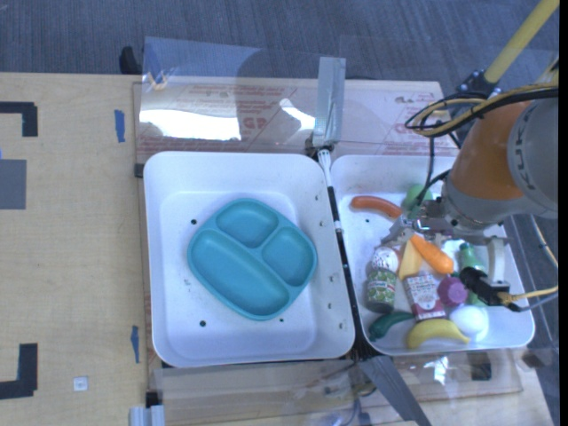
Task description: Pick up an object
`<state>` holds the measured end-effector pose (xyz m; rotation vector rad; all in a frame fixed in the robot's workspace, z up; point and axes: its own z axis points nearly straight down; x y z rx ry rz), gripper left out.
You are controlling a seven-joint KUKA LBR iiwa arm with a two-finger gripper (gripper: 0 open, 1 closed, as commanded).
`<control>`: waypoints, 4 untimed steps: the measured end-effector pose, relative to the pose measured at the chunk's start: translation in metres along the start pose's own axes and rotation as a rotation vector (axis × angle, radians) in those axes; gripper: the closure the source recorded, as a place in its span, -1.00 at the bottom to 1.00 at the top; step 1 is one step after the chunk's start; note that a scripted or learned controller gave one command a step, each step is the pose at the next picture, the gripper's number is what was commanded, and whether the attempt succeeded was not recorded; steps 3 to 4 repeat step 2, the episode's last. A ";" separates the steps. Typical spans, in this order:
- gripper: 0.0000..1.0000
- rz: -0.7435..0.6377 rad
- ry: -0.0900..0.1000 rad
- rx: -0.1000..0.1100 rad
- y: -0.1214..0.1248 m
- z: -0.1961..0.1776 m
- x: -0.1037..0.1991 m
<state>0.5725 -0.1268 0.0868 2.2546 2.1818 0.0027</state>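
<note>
Carrot [429,254]: lay in right bin [355,238], just right of small jar [382,278]. Probably light, stiff, smooth; best gripped mid-length. Gripper [417,224] just above carrot; grip state indeterminable.

On the counter [62,264] two bins sit side by side: the left bin [169,327] holds a divided plate [252,257], the right bin [515,327] a cluster of toy foods [417,282].
</note>
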 end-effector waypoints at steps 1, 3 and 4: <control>1.00 0.002 -0.002 -0.013 0.004 -0.014 -0.001; 1.00 -0.015 0.005 -0.005 0.017 -0.102 0.089; 1.00 -0.015 0.005 -0.005 0.017 -0.102 0.089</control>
